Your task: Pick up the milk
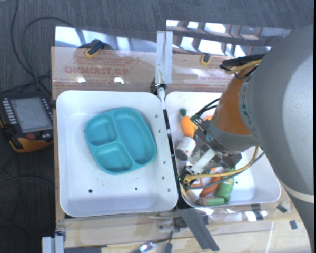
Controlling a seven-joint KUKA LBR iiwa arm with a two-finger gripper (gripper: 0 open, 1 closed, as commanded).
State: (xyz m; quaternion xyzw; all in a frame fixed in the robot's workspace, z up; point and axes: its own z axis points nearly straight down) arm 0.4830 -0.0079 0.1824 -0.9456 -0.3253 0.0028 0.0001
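The milk [186,143] looks like a small white bottle lying near the left wall of the right bin [263,191], just below an orange carrot-like toy [187,124]. My gripper [197,165] hangs low in that bin, just right of and below the milk, close to it or touching it. The grey wrist with its orange band [229,112] covers the middle of the bin and hides what lies beneath.
A green bottle [226,189], an orange carrot-shaped piece [205,183] and other small toys crowd the right bin's front. The left bin [73,194] holds a teal divided plate [120,139]. A pendant [25,121] lies off the bench at the left.
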